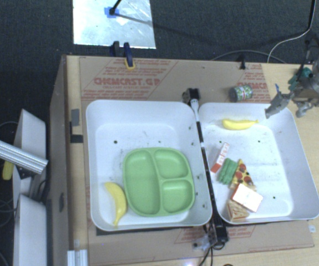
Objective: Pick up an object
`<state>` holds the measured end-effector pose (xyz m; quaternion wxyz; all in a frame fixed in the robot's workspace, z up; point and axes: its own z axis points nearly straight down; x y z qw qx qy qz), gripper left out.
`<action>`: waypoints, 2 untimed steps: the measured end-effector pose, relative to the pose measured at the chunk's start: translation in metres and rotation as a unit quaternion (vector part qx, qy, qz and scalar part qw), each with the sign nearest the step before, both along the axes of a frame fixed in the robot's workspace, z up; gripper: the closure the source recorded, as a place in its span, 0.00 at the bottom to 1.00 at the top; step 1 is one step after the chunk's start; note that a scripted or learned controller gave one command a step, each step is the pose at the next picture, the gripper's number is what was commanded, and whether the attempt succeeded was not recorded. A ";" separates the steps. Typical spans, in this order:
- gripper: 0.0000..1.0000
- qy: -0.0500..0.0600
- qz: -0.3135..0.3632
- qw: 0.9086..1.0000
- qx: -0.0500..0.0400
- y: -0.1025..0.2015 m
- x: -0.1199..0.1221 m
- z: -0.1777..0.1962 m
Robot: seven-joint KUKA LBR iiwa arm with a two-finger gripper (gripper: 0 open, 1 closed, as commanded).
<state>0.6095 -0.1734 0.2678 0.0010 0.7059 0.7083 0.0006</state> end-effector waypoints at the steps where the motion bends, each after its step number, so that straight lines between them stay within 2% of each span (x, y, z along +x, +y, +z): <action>1: 0.00 0.002 0.000 1.000 0.001 0.040 -0.031 -0.112; 2: 0.00 0.001 0.000 1.000 0.000 0.073 -0.058 -0.184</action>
